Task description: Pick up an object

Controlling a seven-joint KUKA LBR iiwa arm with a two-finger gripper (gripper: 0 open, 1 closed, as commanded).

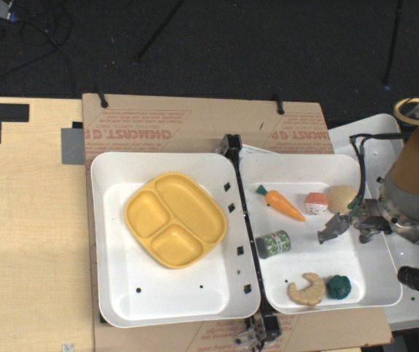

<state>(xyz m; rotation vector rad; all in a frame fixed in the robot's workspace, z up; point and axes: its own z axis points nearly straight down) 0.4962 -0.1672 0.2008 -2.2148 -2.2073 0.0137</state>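
There are 2 white bins: the left bin (114,284) holds 1 yellow divided plate (176,219). The right bin (297,169) holds 6 small things: 1 toy carrot (283,204), 1 green can (273,243), 1 small red-and-white item (315,203), 1 beige round piece (340,197), 1 tan croissant-shaped piece (308,290) and 1 dark green ball (338,287).

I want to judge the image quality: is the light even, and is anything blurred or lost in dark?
Camera view: the light is even on both white bins; the yellow plate and carrot are sharp with soft shadows; the gripper looks slightly blurred; the background above the bench is nearly black.
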